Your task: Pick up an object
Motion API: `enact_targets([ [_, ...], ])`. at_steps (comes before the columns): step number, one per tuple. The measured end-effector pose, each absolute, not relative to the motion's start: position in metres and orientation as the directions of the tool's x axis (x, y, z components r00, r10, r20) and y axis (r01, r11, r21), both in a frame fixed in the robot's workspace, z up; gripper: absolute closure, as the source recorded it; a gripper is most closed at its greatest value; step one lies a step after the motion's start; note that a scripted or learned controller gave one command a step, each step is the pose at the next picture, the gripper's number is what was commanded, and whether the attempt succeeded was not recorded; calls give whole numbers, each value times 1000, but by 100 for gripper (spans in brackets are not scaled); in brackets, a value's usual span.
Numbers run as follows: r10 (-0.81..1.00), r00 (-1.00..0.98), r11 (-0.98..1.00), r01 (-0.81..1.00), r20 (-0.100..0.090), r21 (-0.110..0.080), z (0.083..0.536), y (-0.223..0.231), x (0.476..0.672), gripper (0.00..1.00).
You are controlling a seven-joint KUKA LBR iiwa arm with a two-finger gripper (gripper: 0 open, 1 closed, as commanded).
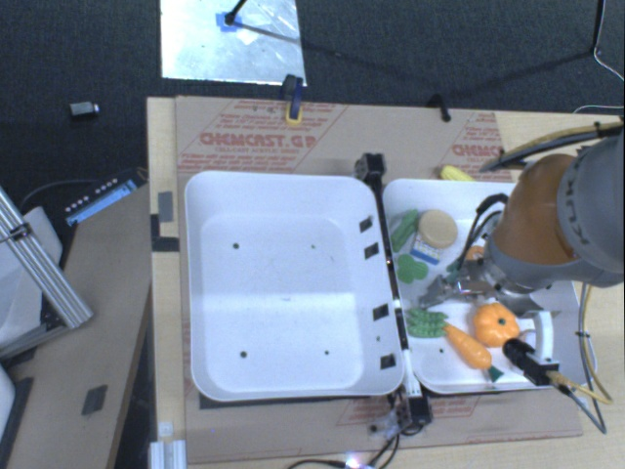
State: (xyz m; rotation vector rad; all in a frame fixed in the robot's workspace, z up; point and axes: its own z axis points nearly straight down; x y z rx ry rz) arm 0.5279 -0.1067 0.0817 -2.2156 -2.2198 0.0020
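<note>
Hovering low in the right bin (444,379) beside green toys (415,270), the hand (444,291) — grip state unclear.

An orange pumpkin (494,324) is sitting in the right bin (430,379), a carrot (467,347) lying just beside it, with green vegetables (424,320) and a round tan-lidded jar (436,231) lying nearby.

Bench cover: brown printed cardboard sheet (254,135) under both bins.
Clamp: yellow-and-blue clamp (292,100) at the cardboard's far edge.
Floor: shiny metal plate (195,27) beyond.
</note>
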Motion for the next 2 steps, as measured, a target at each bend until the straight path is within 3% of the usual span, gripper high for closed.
enact_targets([
  [1,1000,0,0,1000,1,-1,84,-114,493,0],
  [2,1000,-8,8,1000,0,6,85,-88,547,0],
])
